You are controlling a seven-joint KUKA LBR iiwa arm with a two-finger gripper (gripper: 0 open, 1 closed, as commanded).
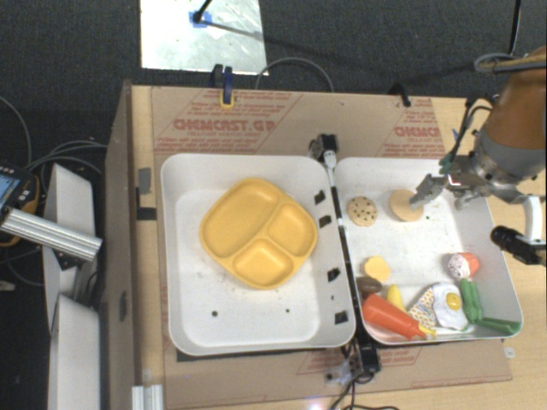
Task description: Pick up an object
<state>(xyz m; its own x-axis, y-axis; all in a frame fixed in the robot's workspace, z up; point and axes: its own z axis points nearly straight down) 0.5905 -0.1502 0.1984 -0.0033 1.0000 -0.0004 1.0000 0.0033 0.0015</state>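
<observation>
A yellow divided plate (259, 232) is lying in the left bin (184, 314). In the right bin (504, 267), a tan round disc (405, 205) is sitting flat beside a chocolate-chip cookie (362, 211). The arm (513, 135) is leaning in from the right, its gripper (438, 186) spread open just beside the disc, gripping nothing.

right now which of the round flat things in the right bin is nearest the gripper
The plain tan disc, just left of the gripper. The chocolate-chip cookie lies farther left, and the yellow round piece sits lower in the bin.
</observation>
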